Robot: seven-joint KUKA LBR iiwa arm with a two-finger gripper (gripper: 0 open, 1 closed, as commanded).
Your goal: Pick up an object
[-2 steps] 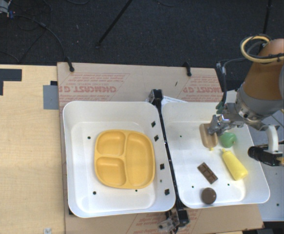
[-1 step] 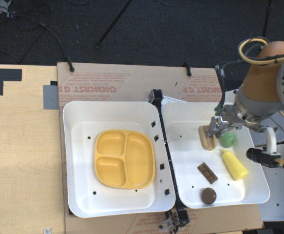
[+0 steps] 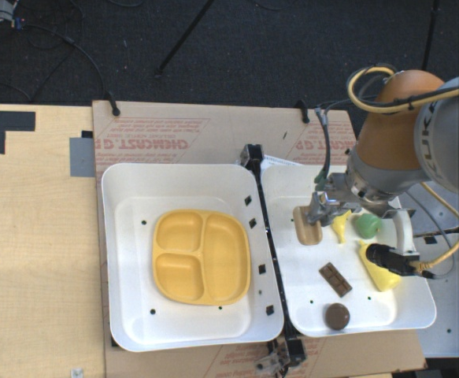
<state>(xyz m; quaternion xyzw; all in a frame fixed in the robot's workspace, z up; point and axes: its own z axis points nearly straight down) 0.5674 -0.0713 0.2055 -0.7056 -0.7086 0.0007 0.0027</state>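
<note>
**One block under the gripper, four other things spread to its lower right**

One tan block (image 3: 307, 226) is the likeliest target. It stands in the right bin (image 3: 292, 305), right of the frame's centre and near the divider between the bins. Its long axis runs nearly up and down the frame, tilted a little. The gripper (image 3: 320, 209) hangs at the block's upper right corner, touching or just above it; from this slant I cannot tell which. So the block lies to the lower left of the gripper, very close, and any closing move would turn on the fingers straddling its short width.

Whether the fingers are spread or closed cannot be told here, as the wrist and cables cover them, and nothing can be seen held between them.

Just right of the block are a small yellow piece (image 3: 339, 227) and a green ball (image 3: 366, 226), partly under the arm (image 3: 398, 132). Lower right lies a yellow wedge (image 3: 380, 276) with a black cable end across it. Below the block, well apart, are a brown bar (image 3: 335, 279), lying diagonally, and a brown disc (image 3: 337, 316) near the bin's lower edge.

The left bin (image 3: 127, 290) holds a yellow plate (image 3: 201, 257) with three compartments, centre left of the frame, far from the gripper.
</note>
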